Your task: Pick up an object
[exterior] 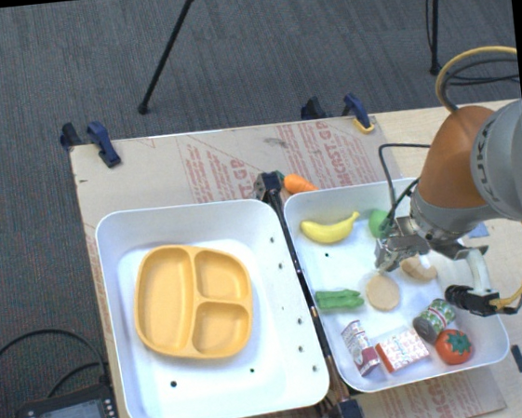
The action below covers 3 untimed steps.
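One arm [468, 175] bent low, tool [392, 252] above round cookie [382, 292].

Fixed above the desk [190, 160], looking down at a slant. Far enough back to take in both white bins: left bin [118, 266] and right bin [331, 289] side by side, plus grey carpet floor [39, 69] beyond the far edge. Arm [481, 169] entering from the frame's right.
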Each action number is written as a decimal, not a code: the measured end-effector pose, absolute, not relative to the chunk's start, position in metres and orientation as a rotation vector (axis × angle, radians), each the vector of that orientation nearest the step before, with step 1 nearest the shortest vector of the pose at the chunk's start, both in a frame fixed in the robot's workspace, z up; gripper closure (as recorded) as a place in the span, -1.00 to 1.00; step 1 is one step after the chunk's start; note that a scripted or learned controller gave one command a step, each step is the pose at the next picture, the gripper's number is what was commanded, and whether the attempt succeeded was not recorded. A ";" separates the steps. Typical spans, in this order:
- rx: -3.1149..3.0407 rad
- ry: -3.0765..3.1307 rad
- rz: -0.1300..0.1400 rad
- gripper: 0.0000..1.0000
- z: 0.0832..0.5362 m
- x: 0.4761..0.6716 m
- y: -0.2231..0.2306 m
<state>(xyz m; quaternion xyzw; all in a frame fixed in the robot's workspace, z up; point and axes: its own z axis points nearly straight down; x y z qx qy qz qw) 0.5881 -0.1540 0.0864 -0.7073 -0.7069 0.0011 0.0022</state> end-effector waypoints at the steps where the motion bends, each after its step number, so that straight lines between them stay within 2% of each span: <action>1: -2.202 -2.216 -0.008 -1.00 0.086 0.589 -0.146; 2: -2.216 -2.223 0.002 -1.00 0.087 0.638 -0.168; 3: -2.214 -2.222 0.003 -1.00 0.086 0.643 -0.105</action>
